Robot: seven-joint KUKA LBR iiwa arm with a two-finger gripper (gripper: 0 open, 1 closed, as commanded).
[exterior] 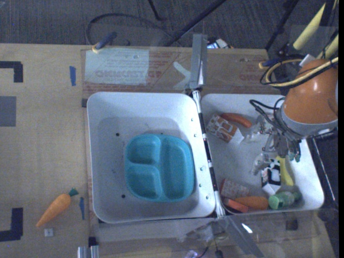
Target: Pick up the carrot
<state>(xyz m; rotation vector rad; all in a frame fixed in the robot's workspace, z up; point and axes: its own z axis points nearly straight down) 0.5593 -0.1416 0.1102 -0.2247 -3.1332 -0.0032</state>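
The hand (270, 153) hangs over the right bin (236, 165), under the grey and orange arm (312, 98) that reaches in from the right, and it sits low among the clutter near the bin's right side; the metal parts are too tangled and blurred to tell whether it is clenched or released, and nothing can be seen gripped in it. Just below the hand lies a black-and-white patterned item (274, 174) with a yellow stick-like piece (286, 171) beside it, and below those a green bottle-shaped toy (284, 199) rests against the bin's front right corner. Along the front wall of the same bin lies an orange carrot-like piece (252, 202), with a small reddish item (235, 206) touching its left end and a printed card or packet (232, 187) just above. Toward the back of the bin a small orange-and-white box (222, 128) sits tilted, with an orange-red elongated piece (236, 119) just behind it. The left bin (102, 144) holds a blue divided tray (159, 166) with three compartments, lying flat near its middle. Well apart from both bins, on the tabletop (37, 144) at the front left, lies a carrot (54, 209) with a green top, pointing diagonally, its tip toward the near-left corner.
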